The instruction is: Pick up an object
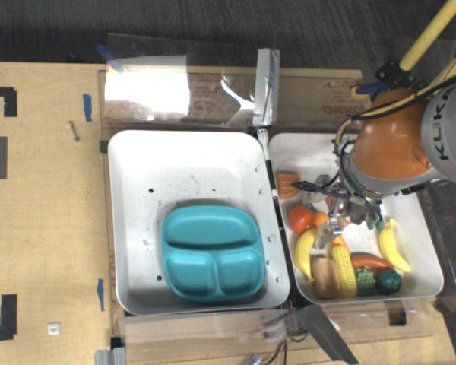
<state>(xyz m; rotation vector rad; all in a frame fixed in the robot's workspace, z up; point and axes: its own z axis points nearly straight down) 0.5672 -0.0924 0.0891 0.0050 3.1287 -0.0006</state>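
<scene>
Holding a teal tray (211,251), left bin (129,204), toy food (342,268), right bin (429,268)

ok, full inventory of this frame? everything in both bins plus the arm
bins: 2, white, side by side on the bench
tray: 1, teal, three compartments, left bin
bananas: 2, yellow, right bin, one each side of the pile
corn: 1, yellow, right bin, front
tomato: 1, red-orange, right bin, left side
broccoli: 1, green, right bin, front right
potato: 1, brown, right bin, beside corn
arm: 1, grey with orange band, over right bin
gripper: 1, dark, just above the pile
</scene>
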